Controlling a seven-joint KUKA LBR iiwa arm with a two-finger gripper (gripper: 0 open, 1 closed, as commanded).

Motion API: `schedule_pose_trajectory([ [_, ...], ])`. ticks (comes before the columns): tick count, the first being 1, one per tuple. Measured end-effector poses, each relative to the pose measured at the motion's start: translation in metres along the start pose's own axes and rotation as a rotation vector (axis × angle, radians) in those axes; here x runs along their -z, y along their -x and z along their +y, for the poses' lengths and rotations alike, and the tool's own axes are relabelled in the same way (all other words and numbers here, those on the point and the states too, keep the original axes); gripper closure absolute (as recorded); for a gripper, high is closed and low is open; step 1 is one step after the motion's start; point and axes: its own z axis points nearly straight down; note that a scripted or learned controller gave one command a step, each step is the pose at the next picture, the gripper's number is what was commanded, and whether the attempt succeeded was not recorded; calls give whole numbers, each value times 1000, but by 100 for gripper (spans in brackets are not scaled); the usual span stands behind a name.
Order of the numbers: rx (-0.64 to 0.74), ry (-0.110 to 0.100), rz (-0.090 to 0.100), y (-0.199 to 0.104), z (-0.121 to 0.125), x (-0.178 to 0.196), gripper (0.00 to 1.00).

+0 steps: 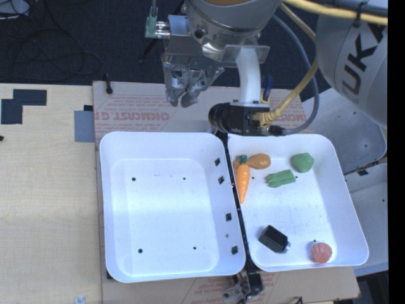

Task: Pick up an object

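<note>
Dark floor strewn with thin cables fills the far background, and nearer lies a pale wooden bench top (44,189) bearing a sheet of brown cardboard (136,109) printed in red letters that read mirrored and upside down; I make out something like "CHEMCREST", but not with certainty. On my grey arm (361,49) at the right, large white letters "UK" show, cut off by the frame edge.

My two-finger gripper (185,97) hangs above the cardboard just beyond the far rim of the left shallow white plastic bin (117,163). Its fingers are close together with nothing between them, so I grasp nothing.

Things to pick lie in the right shallow white plastic bin (342,195), well apart from my gripper. An orange toy carrot with a green top (242,179) lies along that bin's left wall, and a rounded orange-brown lump (258,162) touches it at the far end. To their right rests a green ridged oblong piece (280,179), and a round green object (302,162) sits just beyond it. Near the front lie a small black block (274,239) and, toward the right corner, a pinkish-red round object (321,253).
</note>
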Motion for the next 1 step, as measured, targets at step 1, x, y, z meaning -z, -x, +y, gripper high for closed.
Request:
schedule_pose_trajectory([
  [1,-1,0,0,0,-19,-1,100],
])
